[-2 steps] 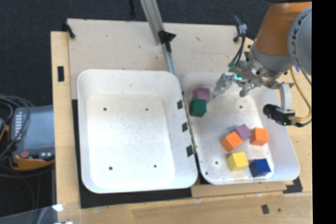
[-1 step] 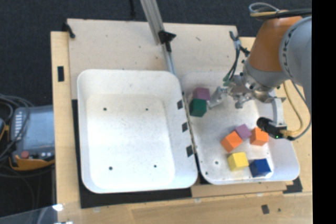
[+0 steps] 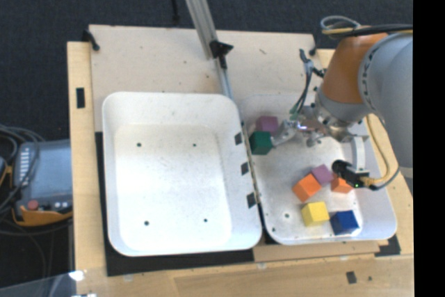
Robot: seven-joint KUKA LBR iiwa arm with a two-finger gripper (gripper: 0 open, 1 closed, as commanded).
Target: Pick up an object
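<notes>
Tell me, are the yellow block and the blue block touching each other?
Touching, as far as the camera view shows: the yellow block and the blue block sit side by side near the front of the right bin, edges meeting with no white showing between them.

Tool (image 3: 284, 135) beside green cube (image 3: 261, 143), mauve cube (image 3: 266, 124) just above

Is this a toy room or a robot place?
Probably a robot lab: a grey and orange robot arm reaches over white bins holding coloured blocks, beside cables on dark carpet.
</notes>
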